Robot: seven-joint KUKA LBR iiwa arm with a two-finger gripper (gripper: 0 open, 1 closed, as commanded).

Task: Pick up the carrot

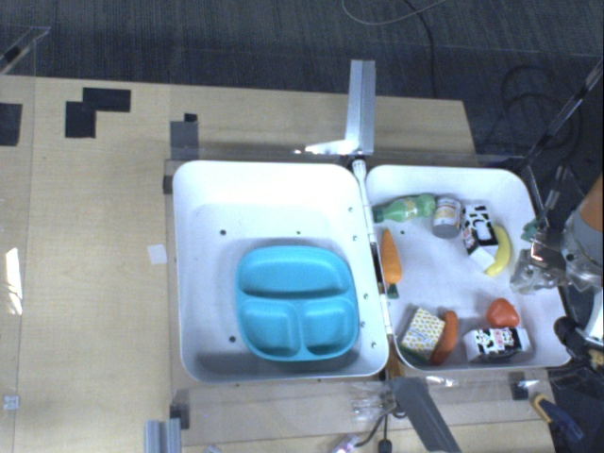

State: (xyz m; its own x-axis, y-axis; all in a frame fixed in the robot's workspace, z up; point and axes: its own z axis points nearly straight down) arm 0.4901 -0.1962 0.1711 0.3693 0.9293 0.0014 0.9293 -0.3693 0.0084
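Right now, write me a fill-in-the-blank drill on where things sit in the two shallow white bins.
1. The orange carrot lies in the ___ bin, against the divider.
2. The blue three-compartment plastic tray sits in the ___ bin.
3. The yellow banana lies beside a black-and-white ___.
4. The grey two-finger gripper hovers at the right bin's ___ edge.

Missing words: right; left; carton; right

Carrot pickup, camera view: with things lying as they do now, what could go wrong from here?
The carrot lies right against the left wall of the right bin, so a finger may strike the wall or find no room to slip behind it.

The hand sits at the bin's far right; crossing over, it could knock the banana or the can.
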